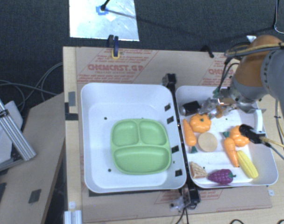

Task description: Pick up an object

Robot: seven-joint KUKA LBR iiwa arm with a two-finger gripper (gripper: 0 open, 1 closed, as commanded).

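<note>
Orange pumpkin [200, 123] in right bin [268, 171], gripper [212, 107] low just above it; gripper opening cannot be told.

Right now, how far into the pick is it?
Done: the arm has reached over the right bin, with the hand low at its far left corner, near the orange pumpkin. In hand: nothing visibly gripped. Left: the grasp and lift. The carrots, corn and grapes lie in that bin, and the green tray sits in the left one.
</note>
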